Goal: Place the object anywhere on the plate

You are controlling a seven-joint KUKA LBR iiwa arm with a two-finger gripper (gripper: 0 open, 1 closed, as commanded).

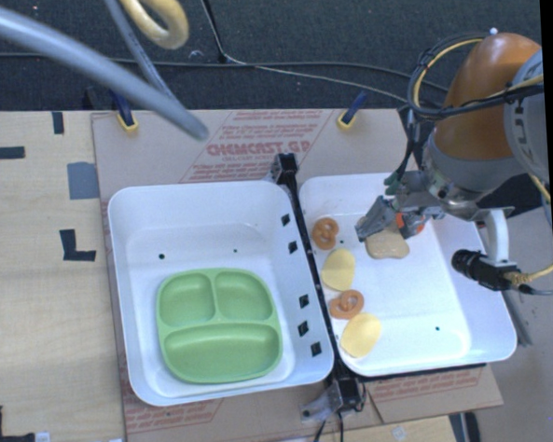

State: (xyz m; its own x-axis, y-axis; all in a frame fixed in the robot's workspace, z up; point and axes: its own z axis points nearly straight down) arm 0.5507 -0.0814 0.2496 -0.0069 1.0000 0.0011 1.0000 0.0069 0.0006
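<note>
Hovering gripper [386,225] over right bin [471,344], touching tan piece [387,247]; finger state unclear, can't tell if gripping; needing firm centred pinch w/ straight lift before crossing to green plate [217,324].

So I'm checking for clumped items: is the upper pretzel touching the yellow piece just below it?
Apart. The camera view shows a thin strip of white bin floor between the upper pretzel and the yellow piece below it in the right bin.
</note>
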